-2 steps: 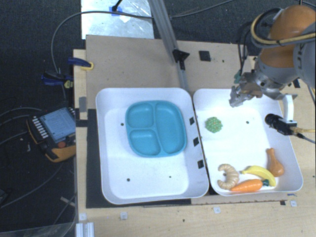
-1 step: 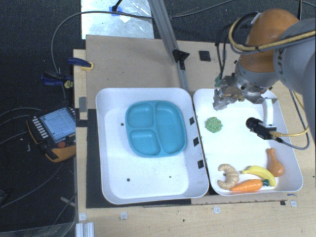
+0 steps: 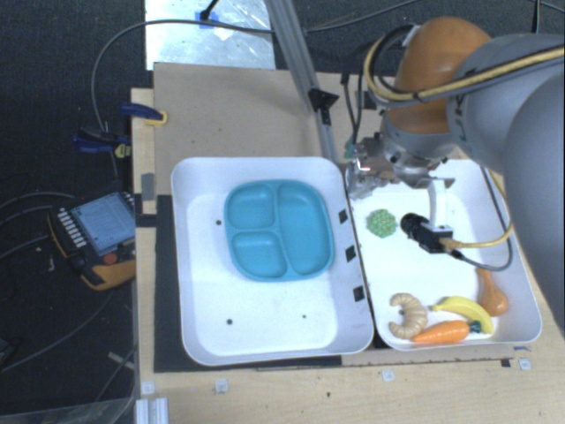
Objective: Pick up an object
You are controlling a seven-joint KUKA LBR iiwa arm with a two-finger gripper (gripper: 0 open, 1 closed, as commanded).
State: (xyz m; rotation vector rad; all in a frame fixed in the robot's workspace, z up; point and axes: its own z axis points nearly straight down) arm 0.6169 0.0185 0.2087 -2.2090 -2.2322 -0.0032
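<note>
A tan counter (image 3: 229, 113) sits on dark grey carpeted floor (image 3: 53, 51). A shiny, crinkled silver sheet (image 3: 207, 20) lies past the counter's far edge. On the floor to the left, thin cables (image 3: 106, 51) loop beside blue-handled clamps (image 3: 110, 140) and a handheld control pendant (image 3: 93, 237) with a blue screen. Lighting is even.

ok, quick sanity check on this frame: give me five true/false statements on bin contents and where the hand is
1. The blue divided plate lies in the left bin. True.
2. The green ball sits on the plate. False: it lies in the right bin, below the hand.
3. The banana, carrot and croissant are clustered at the right bin's near edge. True.
4. The hand hangs over the left bin's middle. False: it is at the right bin's far left corner.
5. The carrot is between the fingers. False: it lies in the bin.
</note>
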